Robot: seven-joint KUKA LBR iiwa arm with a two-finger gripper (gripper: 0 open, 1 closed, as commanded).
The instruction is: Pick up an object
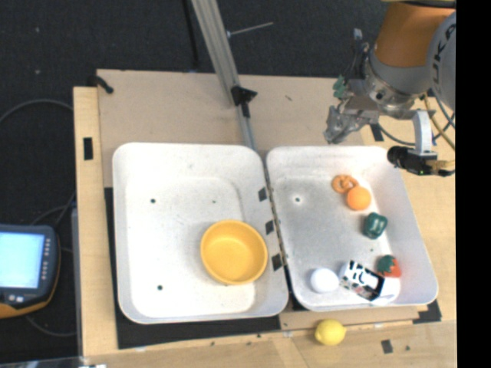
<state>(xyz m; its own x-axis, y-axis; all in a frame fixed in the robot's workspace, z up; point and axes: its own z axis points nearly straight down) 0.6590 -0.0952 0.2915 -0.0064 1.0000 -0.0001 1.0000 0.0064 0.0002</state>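
Arm: the grey arm with its orange band (405, 33) is reaching in at about 1 o'clock, its upper part being cut off by the top edge.

Gripper: the gripper (337, 129) is hanging just beyond the far rim of the right bin (307, 228), over bare bench (169, 106); it is too small and dark to make out from here, so whether it is apart or together I cannot tell. Nothing is showing in it.

Right bin, objects: all are sitting along the 3 to 5 o'clock side. A small orange ring-like piece (344, 182) is touching a smooth orange ball (358, 198) just below it. A dark green blocky piece (374, 225) is lying near 3 o'clock. A white ball (324, 280) is resting at 5 o'clock, just beside a black-and-white patterned toy (362, 279) whose long axis is running from 10 to 4 o'clock. A red-and-green piece (388, 266) is partly hiding behind that toy; its shape is hard to tell.

Left bin: the left bin (153, 182) is holding a round yellow bowl (234, 251), upright, mouth up, toward its 4 o'clock corner.

Bench front: a yellow lemon-like ball (330, 332) is lying outside the bins at 6 o'clock.

Pole: a ribbed metal pole (219, 48) is slanting from 12 o'clock down to between the bins.

Screen: a handheld screen (23, 267) is being cut off at 9 o'clock.
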